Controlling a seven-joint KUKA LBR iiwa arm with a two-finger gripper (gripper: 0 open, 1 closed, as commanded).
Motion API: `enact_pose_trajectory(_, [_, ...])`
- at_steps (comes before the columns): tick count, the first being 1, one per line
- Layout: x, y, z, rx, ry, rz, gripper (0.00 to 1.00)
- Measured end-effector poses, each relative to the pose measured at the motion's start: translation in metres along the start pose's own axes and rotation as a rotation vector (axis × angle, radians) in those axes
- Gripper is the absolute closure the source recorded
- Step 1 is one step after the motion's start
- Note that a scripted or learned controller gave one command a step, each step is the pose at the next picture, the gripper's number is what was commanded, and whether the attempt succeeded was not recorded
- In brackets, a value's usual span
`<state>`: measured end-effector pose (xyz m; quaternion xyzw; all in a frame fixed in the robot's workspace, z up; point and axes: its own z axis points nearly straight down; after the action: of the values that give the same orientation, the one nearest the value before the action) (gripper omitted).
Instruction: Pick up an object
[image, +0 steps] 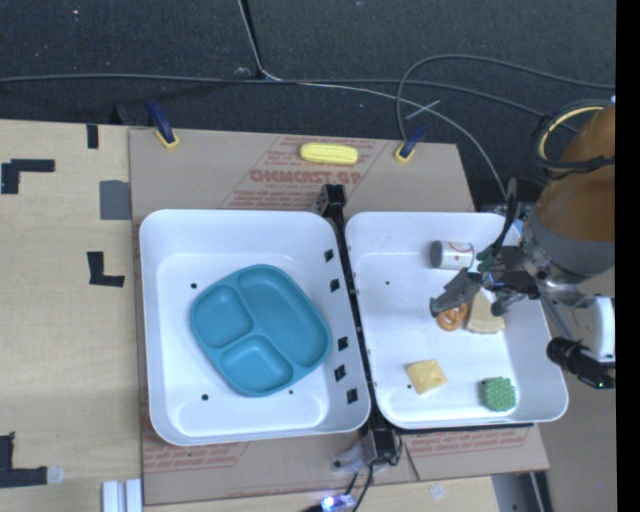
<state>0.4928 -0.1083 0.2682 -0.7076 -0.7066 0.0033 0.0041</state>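
We find the gripper (462, 292) low in the right bin (400, 235), right of frame centre; its finger state we cannot tell. An orange ring-shaped piece (451, 319) lies directly beneath it, a beige piece (486, 317) just right. The cardboard (300, 178) reads "CHEMCAST".

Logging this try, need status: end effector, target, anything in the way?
End effector low in right bin, over orange piece and tan piece; nothing seen held. Cylinder close behind. Yellow block, green item sit apart.
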Motion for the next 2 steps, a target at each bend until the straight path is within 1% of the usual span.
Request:
enact_pose_trajectory(1, [0.000, 0.002, -0.004, -0.009, -0.001, -0.003, 0.00])
enact_pose_trajectory(2, [0.007, 0.009, 0.051, -0.004, 0.000, -0.003, 0.00])
